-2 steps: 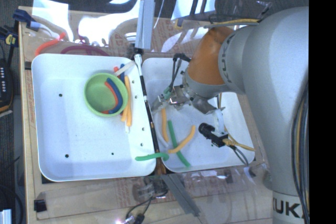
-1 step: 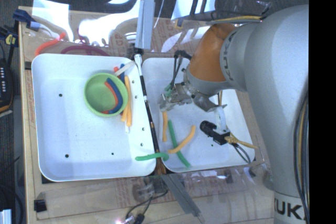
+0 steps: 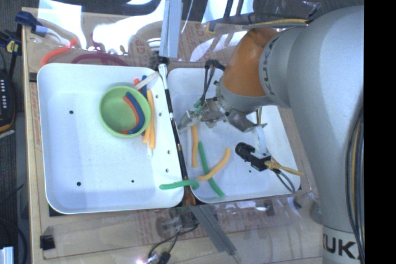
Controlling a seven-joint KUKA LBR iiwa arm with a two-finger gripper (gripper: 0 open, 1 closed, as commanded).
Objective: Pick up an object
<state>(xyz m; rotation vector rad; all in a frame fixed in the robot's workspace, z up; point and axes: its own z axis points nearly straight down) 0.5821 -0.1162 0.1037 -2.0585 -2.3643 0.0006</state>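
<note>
So the pickable stuff is split across both bins. Left bin has a green bowl sitting upright with red and blue curved pieces tucked inside it, plus an orange stick lying just beside its right edge. Right bin has a thin orange stick, a curvy yellow-orange strip and a green strip crossing near it. Another green strip lies across the divide between the bins.
</note>
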